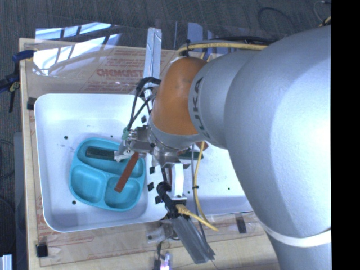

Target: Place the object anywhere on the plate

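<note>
down at the near edge, the tabletop carries a shallow white bin at 9 o'clock, and a second white bin sits just beside it at 3 o'clock, mostly under the robot. in the first bin, toward its 5 o'clock corner, lies a teal three-compartment plastic plate. over the plate's 4 o'clock compartment slants a reddish-brown flat stick, low end toward 7 o'clock, high end toward 1 o'clock. can't tell whether that low end touches the plate. the high end runs right up into the end effector, which hangs above the plate's 2 o'clock rim. wide or narrow, gripping or not? cannot tell from here. farther back, a dark oblong thing lies in the plate's 12 o'clock compartment. the big grey arm reaches in from 3 o'clock.
</note>
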